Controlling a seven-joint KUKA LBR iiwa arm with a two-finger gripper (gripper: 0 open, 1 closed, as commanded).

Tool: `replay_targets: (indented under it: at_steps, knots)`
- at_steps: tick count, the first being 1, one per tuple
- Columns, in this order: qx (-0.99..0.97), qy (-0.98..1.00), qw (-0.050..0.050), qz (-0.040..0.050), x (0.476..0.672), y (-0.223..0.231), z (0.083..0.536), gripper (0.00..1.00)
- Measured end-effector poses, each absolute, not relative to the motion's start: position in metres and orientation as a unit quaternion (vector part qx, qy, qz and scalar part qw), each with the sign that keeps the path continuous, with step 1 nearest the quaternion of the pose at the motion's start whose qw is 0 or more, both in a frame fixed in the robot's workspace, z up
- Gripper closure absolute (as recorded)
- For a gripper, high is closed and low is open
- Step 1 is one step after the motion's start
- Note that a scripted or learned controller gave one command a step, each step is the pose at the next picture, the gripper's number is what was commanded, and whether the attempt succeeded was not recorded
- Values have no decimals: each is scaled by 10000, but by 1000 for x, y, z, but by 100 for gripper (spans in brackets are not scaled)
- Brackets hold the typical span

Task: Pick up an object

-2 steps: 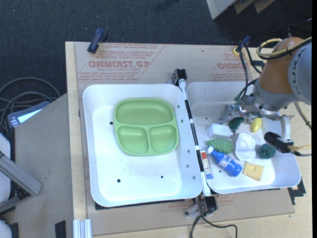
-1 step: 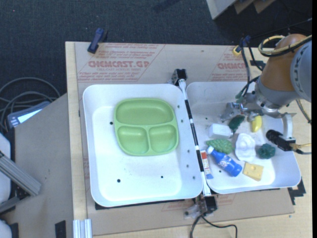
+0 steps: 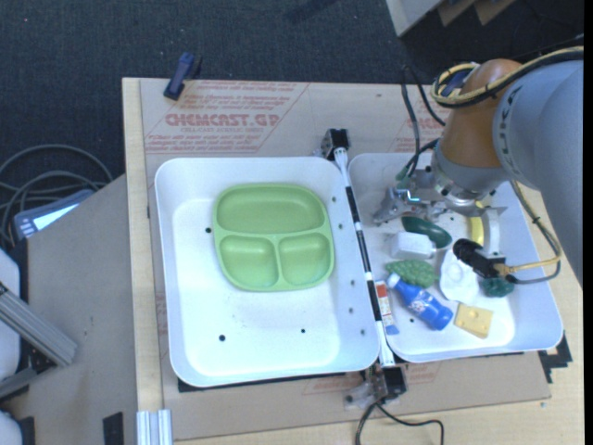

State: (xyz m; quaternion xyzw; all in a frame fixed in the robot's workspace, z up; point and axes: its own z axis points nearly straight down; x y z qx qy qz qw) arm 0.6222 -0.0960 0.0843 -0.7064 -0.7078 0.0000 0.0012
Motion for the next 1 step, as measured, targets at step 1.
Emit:
replay_targets:
  at_steps: [1]
  knots:
    - [-7065,-7077,-4,-7,601,-36,185,100]
